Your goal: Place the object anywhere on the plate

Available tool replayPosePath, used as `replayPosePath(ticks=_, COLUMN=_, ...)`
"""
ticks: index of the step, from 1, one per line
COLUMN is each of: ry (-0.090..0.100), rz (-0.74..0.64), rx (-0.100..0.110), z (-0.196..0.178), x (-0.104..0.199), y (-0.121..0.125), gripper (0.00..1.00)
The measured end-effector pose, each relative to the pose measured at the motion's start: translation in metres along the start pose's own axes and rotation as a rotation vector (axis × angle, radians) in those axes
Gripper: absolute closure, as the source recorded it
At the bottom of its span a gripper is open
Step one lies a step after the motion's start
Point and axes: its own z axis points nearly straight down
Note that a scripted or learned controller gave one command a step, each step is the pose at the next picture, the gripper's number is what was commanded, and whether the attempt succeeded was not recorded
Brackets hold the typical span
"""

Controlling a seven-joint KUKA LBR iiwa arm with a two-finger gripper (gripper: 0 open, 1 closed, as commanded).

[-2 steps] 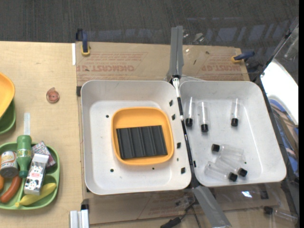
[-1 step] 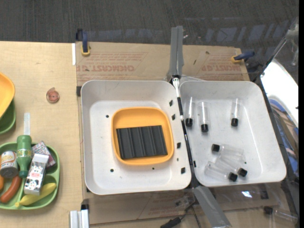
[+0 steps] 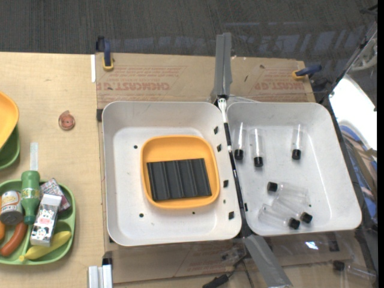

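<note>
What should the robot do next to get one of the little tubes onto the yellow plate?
Probably reach into the right bin and come down over one clear tube, perhaps the upright-looking one nearest the divider. The tubes all lie in that bin, the yellow plate sits in the left bin carrying a dark ridged block, and nothing is being held yet.

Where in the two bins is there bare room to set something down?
The left bin has only a bare rim around the yellow plate with its black ridged insert. The right bin is crowded with clear vials; bare floor lies along its right side.
</note>
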Motion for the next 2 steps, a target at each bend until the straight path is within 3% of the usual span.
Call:
replayPosePath(ticks=1, ry=-0.002, rz=-0.382, rx=0.001, z=0.012, x=-0.030, y=-0.012, gripper=0.00)
replayPosePath(ticks=2, ry=-0.001, rz=-0.826, rx=-0.002, z=0.066, x=-0.045, y=-0.016, gripper=0.00)
